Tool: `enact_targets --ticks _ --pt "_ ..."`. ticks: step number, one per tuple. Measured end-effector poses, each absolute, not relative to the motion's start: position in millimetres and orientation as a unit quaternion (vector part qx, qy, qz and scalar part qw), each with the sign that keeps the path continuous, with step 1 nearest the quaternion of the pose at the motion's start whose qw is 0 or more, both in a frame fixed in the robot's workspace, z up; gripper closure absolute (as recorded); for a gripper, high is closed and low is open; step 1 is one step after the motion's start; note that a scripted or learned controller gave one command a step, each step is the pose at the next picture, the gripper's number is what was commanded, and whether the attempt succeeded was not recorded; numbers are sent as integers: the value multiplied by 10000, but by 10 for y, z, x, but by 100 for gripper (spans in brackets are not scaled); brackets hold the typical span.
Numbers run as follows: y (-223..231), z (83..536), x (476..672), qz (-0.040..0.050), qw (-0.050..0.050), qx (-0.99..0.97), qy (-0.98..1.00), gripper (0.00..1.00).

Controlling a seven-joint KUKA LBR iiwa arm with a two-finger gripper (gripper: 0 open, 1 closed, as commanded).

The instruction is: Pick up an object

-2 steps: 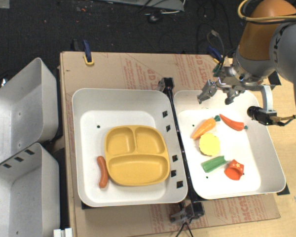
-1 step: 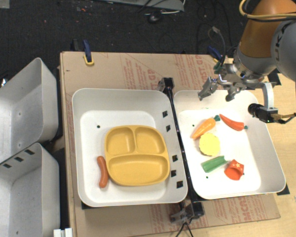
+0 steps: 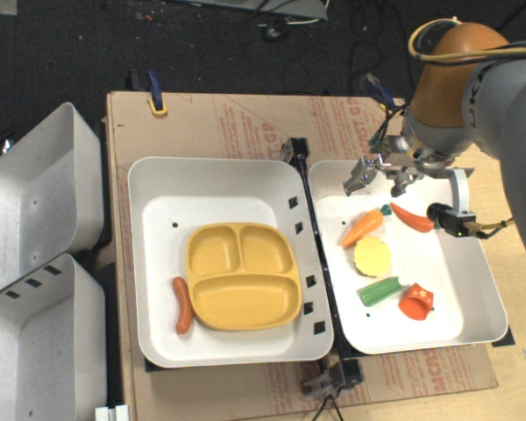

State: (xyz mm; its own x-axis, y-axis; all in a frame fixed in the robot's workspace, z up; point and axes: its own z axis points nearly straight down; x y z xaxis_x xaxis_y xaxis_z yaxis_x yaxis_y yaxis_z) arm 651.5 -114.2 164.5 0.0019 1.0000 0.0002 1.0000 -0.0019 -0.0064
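Observation:
My gripper (image 3: pixel 382 180) hangs over the far edge of the right bin (image 3: pixel 473 323), its two fingers spread open with nothing between them. Just below it lie an orange carrot (image 3: pixel 362 227) and a red chili pepper (image 3: pixel 412 218). Further toward the front are a round yellow piece (image 3: pixel 373 257), a green stick (image 3: pixel 380 290) and a small red pepper piece (image 3: pixel 415 301). The grey arm with its orange band reaches in from the upper right.
The left bin (image 3: pixel 149 235) holds a yellow divided plate (image 3: pixel 243 275) and a reddish sausage (image 3: pixel 182 305) beside it. A black divider (image 3: pixel 311 235) runs between the two bins. White containers (image 3: pixel 35 235) stand off the bench at the left.

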Motion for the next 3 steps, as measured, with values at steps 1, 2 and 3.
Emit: enact_targets --ticks 1,2,3 --pt "-1068 1022 6509 22 28 -7062 -7080 0" --pt "-1063 919 6508 9 7 -7066 -7076 0" --pt "-1063 1033 6518 -3 -10 -7067 -7075 100"
